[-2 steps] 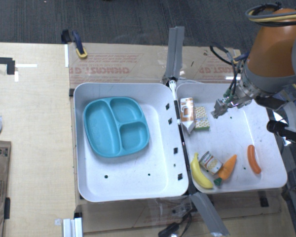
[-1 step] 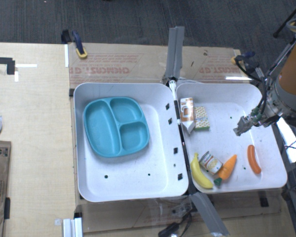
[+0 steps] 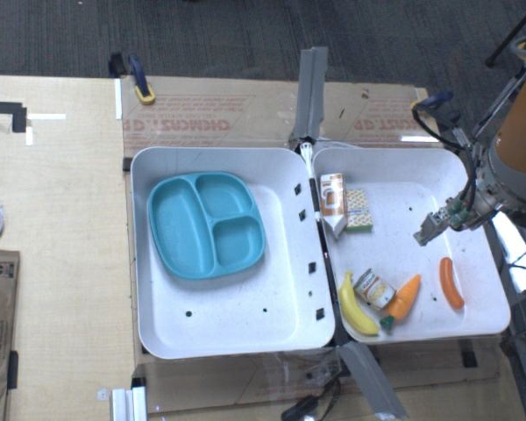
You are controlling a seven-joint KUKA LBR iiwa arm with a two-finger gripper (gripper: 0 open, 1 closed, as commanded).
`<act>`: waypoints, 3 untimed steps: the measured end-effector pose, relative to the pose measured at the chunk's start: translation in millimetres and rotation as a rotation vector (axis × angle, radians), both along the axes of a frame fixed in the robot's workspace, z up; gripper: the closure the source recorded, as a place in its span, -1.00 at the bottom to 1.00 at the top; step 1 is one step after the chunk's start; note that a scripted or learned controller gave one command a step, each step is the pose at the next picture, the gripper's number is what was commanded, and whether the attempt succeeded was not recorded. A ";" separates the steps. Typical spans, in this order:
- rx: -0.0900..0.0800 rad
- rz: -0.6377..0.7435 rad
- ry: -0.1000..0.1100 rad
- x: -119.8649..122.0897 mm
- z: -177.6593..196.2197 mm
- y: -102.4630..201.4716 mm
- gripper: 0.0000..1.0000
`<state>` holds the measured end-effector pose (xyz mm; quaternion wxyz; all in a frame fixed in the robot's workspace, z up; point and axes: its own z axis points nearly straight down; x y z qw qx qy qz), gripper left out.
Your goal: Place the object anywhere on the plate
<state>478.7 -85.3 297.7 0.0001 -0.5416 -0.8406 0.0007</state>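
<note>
A: What lay nearest the camera?

B: The banana (image 3: 354, 306), at the front edge of the right bin (image 3: 403, 169), by the divider. A small can (image 3: 373, 288) sat just beside it on its side, and a carrot (image 3: 403, 297) lay tilted against the can, its green end toward the front.

A: And the rest of that bin?

B: A sausage (image 3: 451, 282) lay near the right wall, well apart from the carrot. Farther back, a carton (image 3: 332, 203) lay along the divider, with a pale green box (image 3: 359, 210) touching its right side. So 6 things in all, every one of them in the right bin.

A: Where was the plate?

B: In the left bin (image 3: 158, 318), toward its back left. It was a blue plate (image 3: 207, 224) with 3 compartments, and nothing rested on it.

A: And the arm?

B: It reached in from the right. The gripper (image 3: 428, 231) hung over the right bin's middle right, above bare white floor, between the green box and the sausage and touching neither.

A: Open or closed?

B: I couldn't tell; it was too small and dark to read. Nothing showed in its grasp.

A: Anything outside the bins?

B: A yellow-and-blue clamp (image 3: 140, 82) sat on the bench behind the left bin.
</note>
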 end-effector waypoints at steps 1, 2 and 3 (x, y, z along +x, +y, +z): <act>-0.001 0.069 -0.002 0.0 29.2 -6.0 1.00; -0.001 0.393 -0.003 0.6 47.4 16.3 1.00; 0.001 0.256 0.001 -0.4 7.3 -29.4 1.00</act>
